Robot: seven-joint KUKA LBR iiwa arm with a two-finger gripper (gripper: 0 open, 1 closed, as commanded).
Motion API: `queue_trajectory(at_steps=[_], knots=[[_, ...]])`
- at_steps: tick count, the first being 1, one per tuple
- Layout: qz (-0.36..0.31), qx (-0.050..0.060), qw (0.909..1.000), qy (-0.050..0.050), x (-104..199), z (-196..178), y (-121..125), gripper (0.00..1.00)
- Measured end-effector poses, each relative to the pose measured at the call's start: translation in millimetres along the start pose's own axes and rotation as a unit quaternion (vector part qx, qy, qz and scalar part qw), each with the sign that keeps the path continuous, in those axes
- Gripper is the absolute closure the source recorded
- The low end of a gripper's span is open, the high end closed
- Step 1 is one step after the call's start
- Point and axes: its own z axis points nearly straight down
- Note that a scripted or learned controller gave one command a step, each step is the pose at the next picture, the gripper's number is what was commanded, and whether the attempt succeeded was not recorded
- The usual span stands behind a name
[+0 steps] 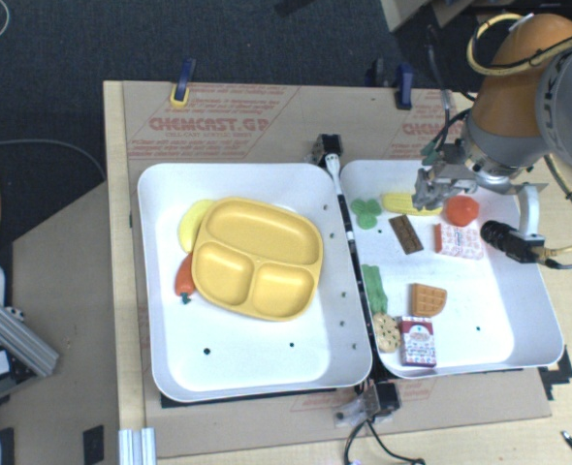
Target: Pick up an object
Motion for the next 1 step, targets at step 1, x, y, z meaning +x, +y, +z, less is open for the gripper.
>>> queue_trajectory(at_steps=[1], knots=[[0.000,0.000,1.0000,0.000,-0.3,-54.2,1.9,1.00]])
